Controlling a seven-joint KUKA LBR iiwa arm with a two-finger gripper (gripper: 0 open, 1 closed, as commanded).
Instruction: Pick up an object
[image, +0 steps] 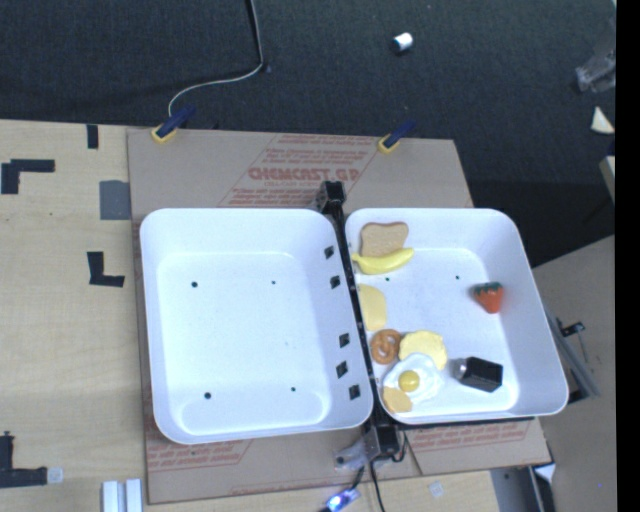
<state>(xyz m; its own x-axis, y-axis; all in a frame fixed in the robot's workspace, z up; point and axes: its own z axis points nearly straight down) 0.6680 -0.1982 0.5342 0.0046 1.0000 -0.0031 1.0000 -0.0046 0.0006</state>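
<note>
Toy food heaped in the right shallow white plastic bin (520, 262), along its divider side.

From where I stand, a tan bread slice (384, 238) sits at the bin's 11 o'clock with a yellow banana (381, 262) just beneath it. A brown pretzel (385, 346) and a fried egg (412, 380) cluster near 7 o'clock; a small black block (481, 374) lies at 5, and a red strawberry (489, 296), I think, at 3. The left white bin (240, 420) adjoins. Red lettering on the cardboard sheet (300, 172) seems to read "CHEMCAST GP". I cannot tell the pincer's state.
</note>
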